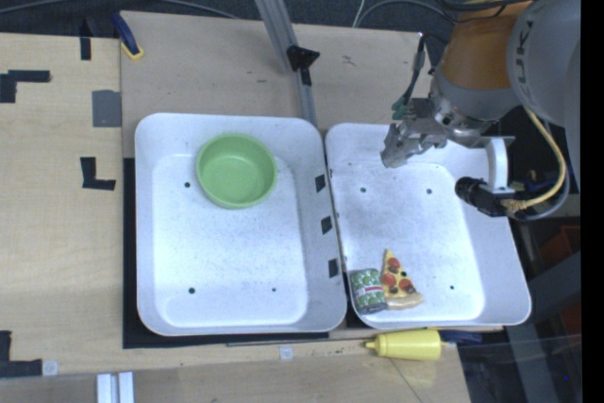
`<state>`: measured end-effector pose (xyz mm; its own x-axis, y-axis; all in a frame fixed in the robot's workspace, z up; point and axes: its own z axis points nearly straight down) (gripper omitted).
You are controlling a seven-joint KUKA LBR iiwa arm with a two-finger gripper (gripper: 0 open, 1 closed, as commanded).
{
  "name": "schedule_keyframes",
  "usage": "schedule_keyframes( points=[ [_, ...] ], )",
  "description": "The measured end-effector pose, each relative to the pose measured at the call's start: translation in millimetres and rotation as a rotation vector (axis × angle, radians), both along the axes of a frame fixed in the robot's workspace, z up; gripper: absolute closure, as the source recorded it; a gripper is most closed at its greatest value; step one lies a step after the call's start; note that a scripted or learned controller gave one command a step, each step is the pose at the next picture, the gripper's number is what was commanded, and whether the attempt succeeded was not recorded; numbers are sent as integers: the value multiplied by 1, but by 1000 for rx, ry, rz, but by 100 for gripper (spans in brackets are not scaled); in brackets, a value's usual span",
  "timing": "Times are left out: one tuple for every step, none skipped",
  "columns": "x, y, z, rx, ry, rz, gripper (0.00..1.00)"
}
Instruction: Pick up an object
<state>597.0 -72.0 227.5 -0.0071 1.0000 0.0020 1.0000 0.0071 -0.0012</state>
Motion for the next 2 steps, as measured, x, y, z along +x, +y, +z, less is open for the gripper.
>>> schedule_keyframes(
  points=[
    [-27, 49, 7, 0, 2, -1, 100],
    [-45, 103, 15, 0, 2, 1, 100]
  ],
)
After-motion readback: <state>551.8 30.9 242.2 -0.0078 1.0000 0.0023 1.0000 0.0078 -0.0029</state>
